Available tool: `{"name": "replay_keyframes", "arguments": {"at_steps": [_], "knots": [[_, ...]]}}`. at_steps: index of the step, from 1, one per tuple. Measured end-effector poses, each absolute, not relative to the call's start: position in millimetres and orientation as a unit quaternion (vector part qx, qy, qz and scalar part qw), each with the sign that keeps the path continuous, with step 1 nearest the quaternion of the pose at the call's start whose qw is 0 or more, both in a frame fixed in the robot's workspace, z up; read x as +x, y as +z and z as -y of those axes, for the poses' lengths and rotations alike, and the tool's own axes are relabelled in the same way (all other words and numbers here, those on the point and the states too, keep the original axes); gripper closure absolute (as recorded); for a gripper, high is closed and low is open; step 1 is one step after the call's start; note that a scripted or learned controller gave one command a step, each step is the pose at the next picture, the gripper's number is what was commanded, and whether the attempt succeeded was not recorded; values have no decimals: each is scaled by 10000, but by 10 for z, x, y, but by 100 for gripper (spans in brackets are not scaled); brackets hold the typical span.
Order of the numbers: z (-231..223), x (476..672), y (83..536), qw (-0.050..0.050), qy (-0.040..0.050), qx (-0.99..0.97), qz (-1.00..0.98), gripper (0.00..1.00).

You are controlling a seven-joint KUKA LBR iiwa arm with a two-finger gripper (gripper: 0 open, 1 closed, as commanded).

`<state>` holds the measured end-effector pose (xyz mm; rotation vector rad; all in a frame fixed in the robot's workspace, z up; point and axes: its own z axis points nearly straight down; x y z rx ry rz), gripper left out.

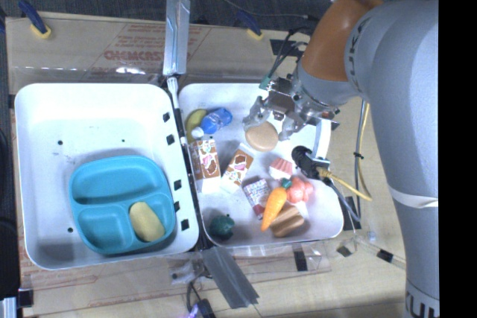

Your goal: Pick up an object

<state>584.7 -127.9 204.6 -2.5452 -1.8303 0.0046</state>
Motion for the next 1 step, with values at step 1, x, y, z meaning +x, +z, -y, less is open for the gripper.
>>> {"name": "replay_keyframes", "arguments": {"at_steps": [1], "knots": [[1016, 4877, 2580, 6, -10, -8050, 5933, 100]]}}
